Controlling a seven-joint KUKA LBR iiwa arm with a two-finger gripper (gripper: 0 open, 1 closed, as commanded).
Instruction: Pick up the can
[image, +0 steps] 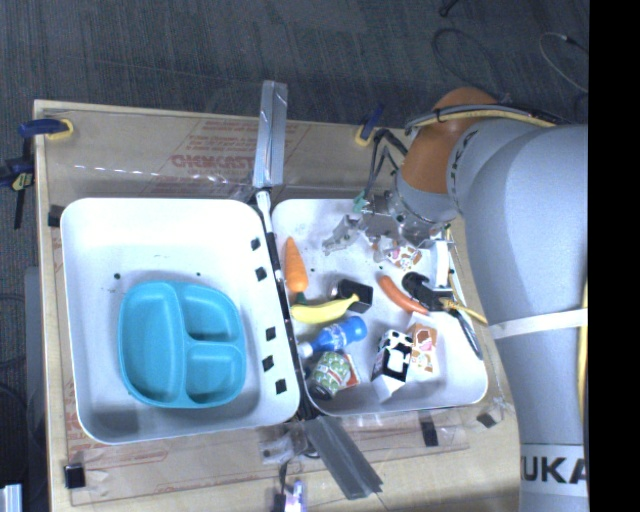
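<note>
Camera view: I'm seeing the arm (520, 270) reaching in from the right, gripper (375, 228) hanging over the far part of the right bin (470, 385); its opening I cannot tell. The can (333, 372) is lying near that bin's near-left corner, beside a blue bottle (340, 333) and banana (325, 310). Left bin (90, 240) is holding a blue tray (183, 343). Both are sitting on a wooden bench (130, 120) over dark carpet (150, 45).

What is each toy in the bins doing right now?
can: lying on its side, near front wall
banana: lying flat
carrot: lying by the divider
blue bottle: lying down
milk carton: tipped over
blue tray: flat in left bin
gripper: above right bin's far end
</note>
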